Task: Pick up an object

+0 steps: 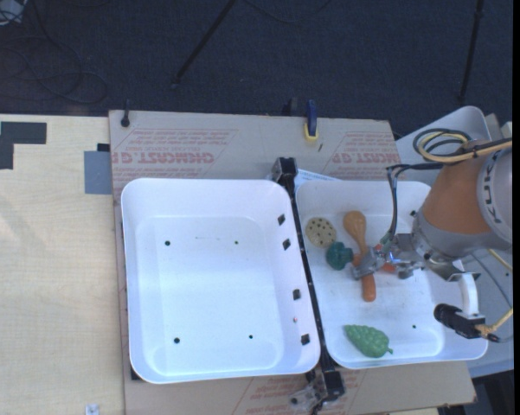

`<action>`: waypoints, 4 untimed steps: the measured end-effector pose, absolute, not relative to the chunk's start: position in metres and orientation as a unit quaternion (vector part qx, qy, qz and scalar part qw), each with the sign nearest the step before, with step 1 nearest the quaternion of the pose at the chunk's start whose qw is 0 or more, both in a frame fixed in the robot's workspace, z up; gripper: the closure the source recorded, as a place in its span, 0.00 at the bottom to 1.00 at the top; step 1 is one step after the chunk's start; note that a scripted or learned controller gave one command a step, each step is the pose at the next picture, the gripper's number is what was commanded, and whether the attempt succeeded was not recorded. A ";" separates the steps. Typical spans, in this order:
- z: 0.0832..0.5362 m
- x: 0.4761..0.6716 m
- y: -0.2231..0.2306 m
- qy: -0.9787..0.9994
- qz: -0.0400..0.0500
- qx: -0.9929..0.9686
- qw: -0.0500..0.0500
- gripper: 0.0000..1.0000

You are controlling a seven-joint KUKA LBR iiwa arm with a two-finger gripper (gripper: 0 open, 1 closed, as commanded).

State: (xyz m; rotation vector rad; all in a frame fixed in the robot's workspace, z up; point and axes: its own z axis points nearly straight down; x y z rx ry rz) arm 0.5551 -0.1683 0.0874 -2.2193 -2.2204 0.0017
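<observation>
The arm enters the right bin [415, 340] with its end effector [374, 264] lowered onto a cluster of small objects near the bin's middle. Its metal tip sits at or on the orange stick [369, 289], a short carrot-like piece lying roughly lengthwise just below the end effector. Whether the fingers are parted or closed cannot be told — the wrist hardware covers them, and no object is visibly lifted between them.

The probable target is that orange stick: slender, bright orange-red, flat on the bin floor. It touches or nearly touches the tan wooden spoon [356, 227], which lies just above and slightly left of the end effector. A dark green lump [337, 255] rests immediately left of the tip, and a perforated beige disc [320, 229] sits further left and up. A green leafy piece [367, 340] lies well below, apart from the cluster.

The crowding probably explains the steep approach — a vertical descent limits contact with neighbours. The left bin [156, 232] stands well left of the end effector on the counter [43, 275].
</observation>
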 end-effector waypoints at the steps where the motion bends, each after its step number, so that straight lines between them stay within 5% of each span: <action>1: 0.087 0.555 -0.168 -0.707 0.001 -0.707 0.001 0.00; 4: 0.087 0.555 -0.168 -0.707 0.001 -0.707 0.001 0.00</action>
